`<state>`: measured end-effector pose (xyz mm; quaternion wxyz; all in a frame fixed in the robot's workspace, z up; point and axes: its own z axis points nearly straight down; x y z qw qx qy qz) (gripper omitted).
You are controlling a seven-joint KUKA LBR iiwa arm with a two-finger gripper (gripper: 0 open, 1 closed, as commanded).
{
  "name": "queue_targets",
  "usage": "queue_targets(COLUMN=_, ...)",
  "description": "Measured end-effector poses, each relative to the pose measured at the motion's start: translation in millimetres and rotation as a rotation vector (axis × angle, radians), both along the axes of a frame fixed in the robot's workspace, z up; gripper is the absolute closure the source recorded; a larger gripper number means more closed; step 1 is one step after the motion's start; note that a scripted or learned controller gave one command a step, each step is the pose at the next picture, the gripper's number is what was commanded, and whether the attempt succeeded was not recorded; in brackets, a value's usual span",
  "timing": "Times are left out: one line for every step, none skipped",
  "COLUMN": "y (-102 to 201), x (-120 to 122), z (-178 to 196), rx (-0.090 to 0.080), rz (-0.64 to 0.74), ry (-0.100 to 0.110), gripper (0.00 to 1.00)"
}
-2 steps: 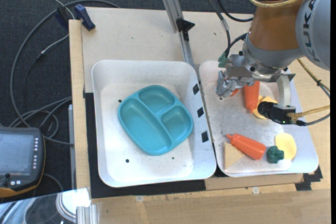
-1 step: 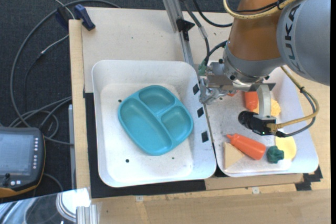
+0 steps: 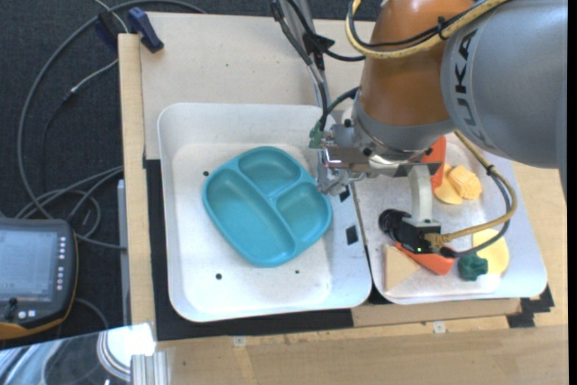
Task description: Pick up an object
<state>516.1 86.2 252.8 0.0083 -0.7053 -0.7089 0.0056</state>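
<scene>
Gripper [image 3: 332,180] hangs beside the blue divided plate [image 3: 267,205], its state unclear; arm shows letters "UK".

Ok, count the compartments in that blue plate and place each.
3 in the blue plate, which lies in the left bin: one toward the far rim, one long along its left side, one nearest the gripper.
</scene>
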Motion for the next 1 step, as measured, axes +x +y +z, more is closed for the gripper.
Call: queue_targets(y=-2.7, x=0.8, z=0.3, rx=-0.001, rz=-0.005, ry=-0.002, gripper=0.0)
